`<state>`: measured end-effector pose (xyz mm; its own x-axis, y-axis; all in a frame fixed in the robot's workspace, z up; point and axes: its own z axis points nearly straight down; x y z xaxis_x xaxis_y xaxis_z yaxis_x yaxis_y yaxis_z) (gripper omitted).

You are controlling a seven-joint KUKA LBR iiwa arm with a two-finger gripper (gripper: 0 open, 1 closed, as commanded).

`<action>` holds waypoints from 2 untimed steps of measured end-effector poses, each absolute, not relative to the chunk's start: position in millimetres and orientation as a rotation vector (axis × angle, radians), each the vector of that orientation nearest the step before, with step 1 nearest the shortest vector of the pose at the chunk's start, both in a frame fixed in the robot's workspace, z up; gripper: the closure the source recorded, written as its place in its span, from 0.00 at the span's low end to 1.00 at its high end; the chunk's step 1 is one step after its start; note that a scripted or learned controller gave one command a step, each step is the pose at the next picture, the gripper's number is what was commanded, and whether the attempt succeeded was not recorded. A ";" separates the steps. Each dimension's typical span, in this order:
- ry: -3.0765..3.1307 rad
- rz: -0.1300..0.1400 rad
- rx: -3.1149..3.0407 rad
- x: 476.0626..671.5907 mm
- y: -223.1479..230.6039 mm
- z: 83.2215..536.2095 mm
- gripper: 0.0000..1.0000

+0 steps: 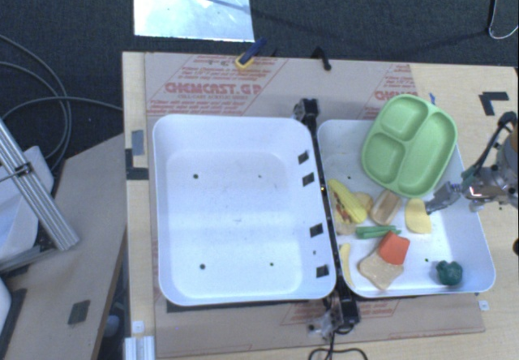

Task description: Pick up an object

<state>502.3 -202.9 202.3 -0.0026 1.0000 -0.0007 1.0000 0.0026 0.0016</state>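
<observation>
While the arm (504, 147) reaches in from the right edge, its end effector (451, 195) hangs over the right side of the right bin (478, 245), just below the green plate (408, 144); whether it is spread or pressed together I cannot tell, and nothing can be seen pinched in it. 2 white bins sit side by side on the desk (211, 79). The left bin (235, 204) shows only its bare white floor with a few dark dots. The right bin carries all the objects. The green plate, divided into compartments, lies tilted across the bin's upper part, its top edge over the rim. Below it, near the wall between the bins, lies a yellow corn cob (349, 203), with a tan piece (384, 207) just beside it and a yellow piece (418, 217) further right, close to the end effector. A green bean (376, 231) lies across the middle. Under it an orange block (394, 248) rests on a slice of toast (379, 272). A dark green lump (448, 272) sits apart in the bin's lower right corner.
</observation>
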 end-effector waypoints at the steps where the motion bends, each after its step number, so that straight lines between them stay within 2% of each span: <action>1: 2.226 0.002 2.212 555.6 -206.3 80.5 0.00; 2: 2.225 0.000 2.223 503.8 -164.6 84.3 0.00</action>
